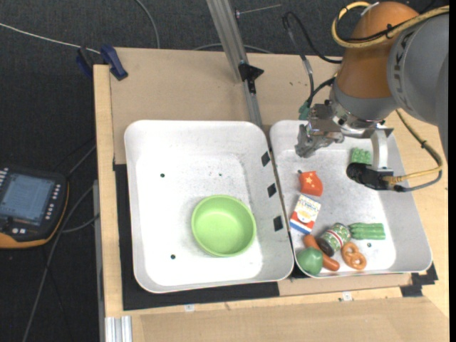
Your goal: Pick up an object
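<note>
Left bin (142,148): white, black-speckled. Bowl (223,224): lime green. Strawberry toy (311,183): red-orange. Carton (305,214): white, red and blue print. Pretzel (354,255): orange-brown. Table (178,84): tan.

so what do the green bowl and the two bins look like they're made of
Green bowl: probably moulded plastic, one even lime colour with a soft sheen, thin rim.
Left bin and right bin: likely thin formed plastic, white with a matt look, rounded corners and shallow walls; dark specks suggest wear or dirt.

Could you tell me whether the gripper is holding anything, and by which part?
Nothing is held: the gripper hangs above the right bin, clear of the red item.
</note>
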`<state>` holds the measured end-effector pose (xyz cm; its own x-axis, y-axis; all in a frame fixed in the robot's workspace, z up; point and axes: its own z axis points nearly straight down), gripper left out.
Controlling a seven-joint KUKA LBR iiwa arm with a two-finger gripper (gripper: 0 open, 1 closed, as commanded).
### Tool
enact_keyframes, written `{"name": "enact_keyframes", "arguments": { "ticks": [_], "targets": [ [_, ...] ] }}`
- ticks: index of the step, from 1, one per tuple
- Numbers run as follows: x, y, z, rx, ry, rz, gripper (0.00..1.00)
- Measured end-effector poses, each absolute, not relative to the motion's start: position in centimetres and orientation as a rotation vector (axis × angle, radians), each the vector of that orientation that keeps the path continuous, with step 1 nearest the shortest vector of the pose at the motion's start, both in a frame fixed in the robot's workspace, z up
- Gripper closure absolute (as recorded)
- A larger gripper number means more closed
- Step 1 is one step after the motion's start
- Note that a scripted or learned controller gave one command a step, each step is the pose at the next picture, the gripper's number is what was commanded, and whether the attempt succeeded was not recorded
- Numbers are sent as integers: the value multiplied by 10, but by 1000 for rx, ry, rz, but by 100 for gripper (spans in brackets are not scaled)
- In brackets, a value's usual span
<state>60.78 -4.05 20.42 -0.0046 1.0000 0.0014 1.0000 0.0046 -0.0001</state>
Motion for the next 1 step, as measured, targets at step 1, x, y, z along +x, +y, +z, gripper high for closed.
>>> {"name": "enact_keyframes", "arguments": {
  "ticks": [1],
  "targets": [
    [602, 9, 222, -2216, -2227, -4, 100]
  ]
}}
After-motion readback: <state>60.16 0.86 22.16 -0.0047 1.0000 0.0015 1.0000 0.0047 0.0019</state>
